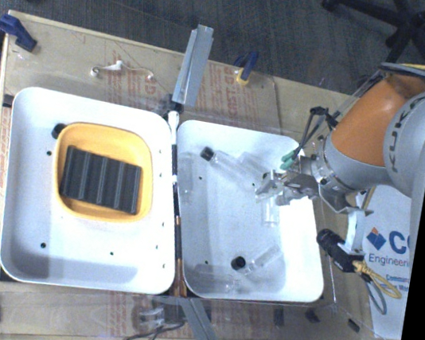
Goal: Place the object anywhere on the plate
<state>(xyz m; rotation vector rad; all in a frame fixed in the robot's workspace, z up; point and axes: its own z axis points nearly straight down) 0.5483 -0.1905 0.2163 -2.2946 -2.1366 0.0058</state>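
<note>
The arm (381,129) is reaching in from the right, and its hand (275,189) is hanging over the far right part of the right bin (299,280), close to the bin's upper right corner. The hand is looking pale and partly see-through against the white floor of the bin, so I cannot tell if it is wide or narrow, and I am not seeing anything held in it. A small green part (286,161) is showing just above the hand, near the bin's rim. In the left bin (15,237) a yellow plate (108,140) is lying a little above the middle. A dark block (102,181) with ridges is resting on the plate and is covering most of its lower half, so the task's thing is sitting on the plate, well apart from the hand. Two clear pieces with black ends are lying in the right bin: one (226,163) near the upper left, to the left of the hand, and one (255,260) near the lower middle, below the hand. Both bins are standing side by side on the bench (95,49), with their inner rims almost touching.
</note>
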